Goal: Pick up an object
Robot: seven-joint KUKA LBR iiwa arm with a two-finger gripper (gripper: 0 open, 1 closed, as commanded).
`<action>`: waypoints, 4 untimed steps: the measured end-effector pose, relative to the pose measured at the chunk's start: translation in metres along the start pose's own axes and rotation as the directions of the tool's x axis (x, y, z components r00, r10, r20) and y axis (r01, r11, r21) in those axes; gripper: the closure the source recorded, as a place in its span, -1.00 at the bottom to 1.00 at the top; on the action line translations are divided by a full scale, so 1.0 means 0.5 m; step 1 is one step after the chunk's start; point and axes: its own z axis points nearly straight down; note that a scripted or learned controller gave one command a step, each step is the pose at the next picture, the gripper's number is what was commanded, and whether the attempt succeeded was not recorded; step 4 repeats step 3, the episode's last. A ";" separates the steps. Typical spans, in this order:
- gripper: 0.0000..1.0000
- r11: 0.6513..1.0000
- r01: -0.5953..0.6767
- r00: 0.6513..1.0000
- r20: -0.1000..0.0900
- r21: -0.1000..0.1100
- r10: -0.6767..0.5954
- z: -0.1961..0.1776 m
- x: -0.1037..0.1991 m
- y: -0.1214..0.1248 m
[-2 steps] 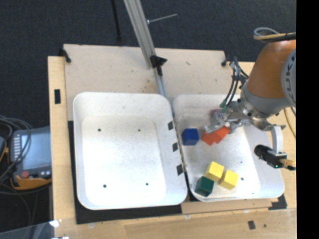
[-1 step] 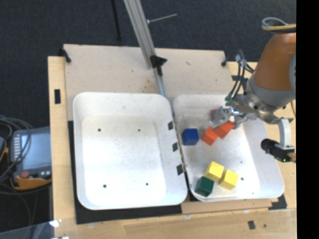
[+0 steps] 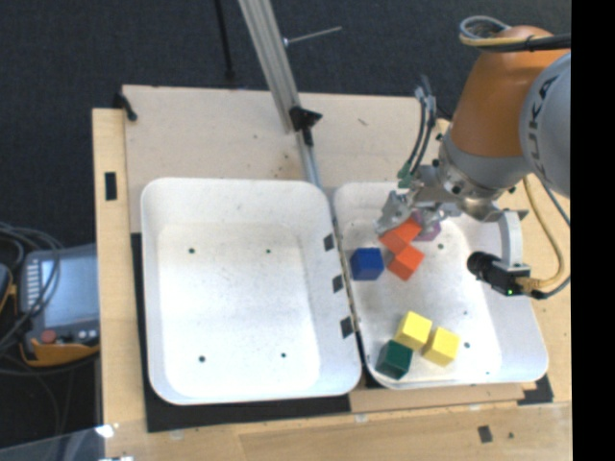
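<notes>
So the hand (image 3: 415, 211) is down low in the right bin (image 3: 514, 358), right over the pair of orange blocks (image 3: 404, 248). Honestly I can't tell if it's spread or pinching anything; the wrist hides that bit.

The orange blocks sit just below and slightly left of the hand, touching each other, stacked on a diagonal from upper left to lower right. That's my guess for the target, basically straight under it.

A blue cube (image 3: 366, 263) sits just left of them. Further toward the front there are two yellow cubes (image 3: 428, 336) touching, plus a dark green cube (image 3: 394, 358) beside them. All look like smooth, hard, matte little blocks. The left bin (image 3: 240, 195) is plain white plastic on a wood table (image 3: 192, 123).
</notes>
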 end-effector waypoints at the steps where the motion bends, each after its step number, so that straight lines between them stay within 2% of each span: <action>1: 1.00 1.000 -0.001 1.000 0.001 0.003 0.001 0.031 0.097 0.028; 2: 1.00 1.000 -0.002 1.000 0.000 0.002 0.002 0.055 0.207 0.058; 3: 1.00 1.000 0.001 1.000 -0.001 0.000 -0.001 0.044 0.313 0.106; 4: 1.00 1.000 0.001 1.000 -0.001 0.000 -0.001 0.044 0.313 0.106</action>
